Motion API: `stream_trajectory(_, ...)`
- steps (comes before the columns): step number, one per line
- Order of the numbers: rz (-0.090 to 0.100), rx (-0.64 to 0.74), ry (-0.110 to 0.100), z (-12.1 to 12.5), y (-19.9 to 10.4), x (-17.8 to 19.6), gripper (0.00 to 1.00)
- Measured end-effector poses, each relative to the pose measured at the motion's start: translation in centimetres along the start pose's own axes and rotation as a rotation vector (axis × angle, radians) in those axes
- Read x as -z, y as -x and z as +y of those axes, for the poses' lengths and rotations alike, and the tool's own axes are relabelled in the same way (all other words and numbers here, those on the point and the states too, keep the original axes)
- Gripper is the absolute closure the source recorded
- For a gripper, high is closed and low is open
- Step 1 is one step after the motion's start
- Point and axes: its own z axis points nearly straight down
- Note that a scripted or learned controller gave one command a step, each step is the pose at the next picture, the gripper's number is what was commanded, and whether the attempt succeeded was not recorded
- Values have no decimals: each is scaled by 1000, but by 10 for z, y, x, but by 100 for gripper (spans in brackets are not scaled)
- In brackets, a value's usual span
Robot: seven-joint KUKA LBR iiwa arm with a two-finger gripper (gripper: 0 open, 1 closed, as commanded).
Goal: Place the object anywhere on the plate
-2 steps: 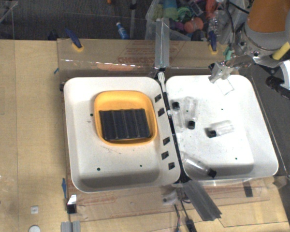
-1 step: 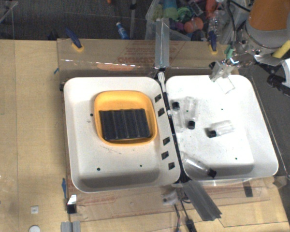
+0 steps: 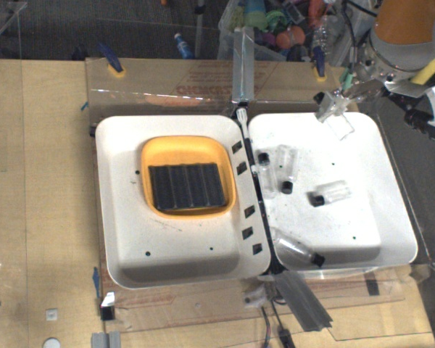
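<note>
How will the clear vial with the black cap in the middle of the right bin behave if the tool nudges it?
The vial lies on its side and looks round, so it would probably roll. It looks like clear, thin plastic, likely light and slippery. The bin floor looks smooth, so it may slide.

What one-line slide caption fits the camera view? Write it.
Claw above right bin of clear vials; yellow plate in left bin.

Orange plate (image 3: pixel 154 154); black ribbed insert (image 3: pixel 187 187); white bins (image 3: pixel 123 252).
</note>
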Motion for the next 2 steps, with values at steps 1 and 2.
stream_trajectory(1, 3, 97, -3, 1, -3, -12, 100)
stream_trajectory(2, 0, 129, 1, -2, 7, 8, 100)
